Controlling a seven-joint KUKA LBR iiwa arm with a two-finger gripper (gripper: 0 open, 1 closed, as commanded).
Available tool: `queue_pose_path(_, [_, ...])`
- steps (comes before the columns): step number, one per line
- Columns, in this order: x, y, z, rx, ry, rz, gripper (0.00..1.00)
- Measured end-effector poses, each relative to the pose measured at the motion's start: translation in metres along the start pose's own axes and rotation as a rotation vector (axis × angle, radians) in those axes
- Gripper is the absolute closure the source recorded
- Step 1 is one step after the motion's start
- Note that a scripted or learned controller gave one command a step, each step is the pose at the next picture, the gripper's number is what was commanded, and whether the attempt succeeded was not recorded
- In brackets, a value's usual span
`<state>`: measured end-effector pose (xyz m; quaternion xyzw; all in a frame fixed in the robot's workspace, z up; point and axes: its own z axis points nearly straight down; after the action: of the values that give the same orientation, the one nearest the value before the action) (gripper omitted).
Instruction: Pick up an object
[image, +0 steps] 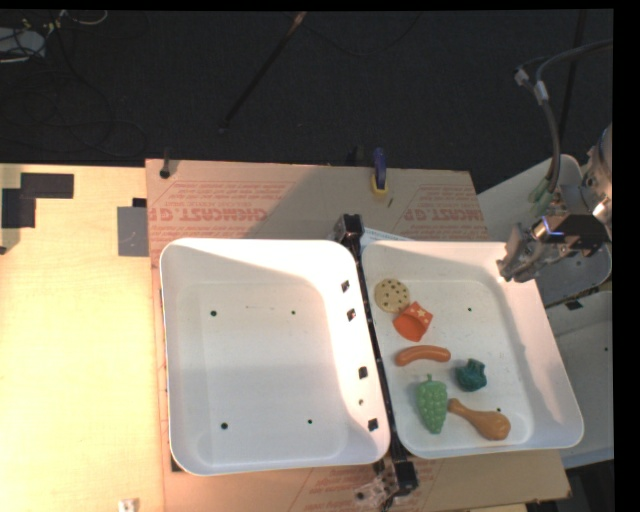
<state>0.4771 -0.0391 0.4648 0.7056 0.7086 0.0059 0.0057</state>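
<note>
The right bin (530, 330) holds several toy foods near its left side: a round cookie (391, 293), an orange-red wedge (412, 321), a sausage (423, 354), a dark green broccoli piece (472, 375), a green grape bunch (432, 403) and a tan drumstick (481, 420). My gripper (515, 262) hangs at the bin's far right corner, over the rim, well apart from all the toys. Nothing shows between its fingertips.
The left bin (260, 350) lies beside the right one, joined by black clips along the shared rim (365, 340). Both rest on brown cardboard (300, 200) over a pale wooden bench (70, 340). A blue clamp (379, 170) stands at the back edge.
</note>
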Motion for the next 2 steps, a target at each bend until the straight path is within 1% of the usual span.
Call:
queue_pose_path(1, [0.010, -0.004, 0.166, 0.037, 0.000, 0.004, 1.00])
queue_pose_path(2, [0.022, -0.009, 0.285, 0.034, 0.001, 0.004, 1.00])
